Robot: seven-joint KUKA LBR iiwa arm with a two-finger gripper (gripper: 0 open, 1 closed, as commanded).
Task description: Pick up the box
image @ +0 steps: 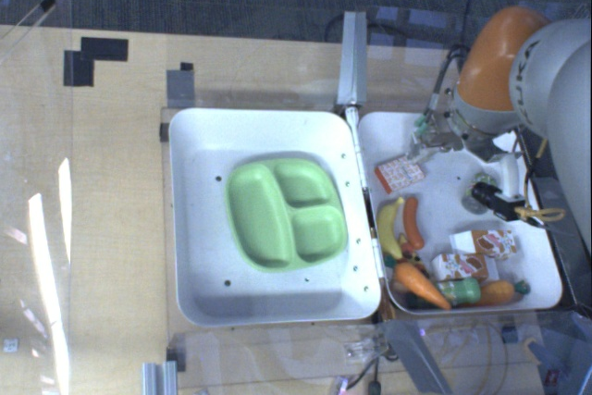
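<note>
box (400, 172), one; small cartons (460, 266), two; banana (388, 232), one

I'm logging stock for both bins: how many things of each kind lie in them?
Boxes: 3
Plate: 1
Banana: 1
Sausage: 1
Orange vegetables: 2
Green vegetable: 1
Total: 9

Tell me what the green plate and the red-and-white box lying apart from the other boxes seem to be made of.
Green plate: probably moulded plastic, fairly matte; one even pale green, rounded compartments, soft rims, no sharp glints.
Box: probably printed cardboard, matte; flat faces, straight edges, red print on white. It could also be a plastic toy; it is too small to tell.
</note>
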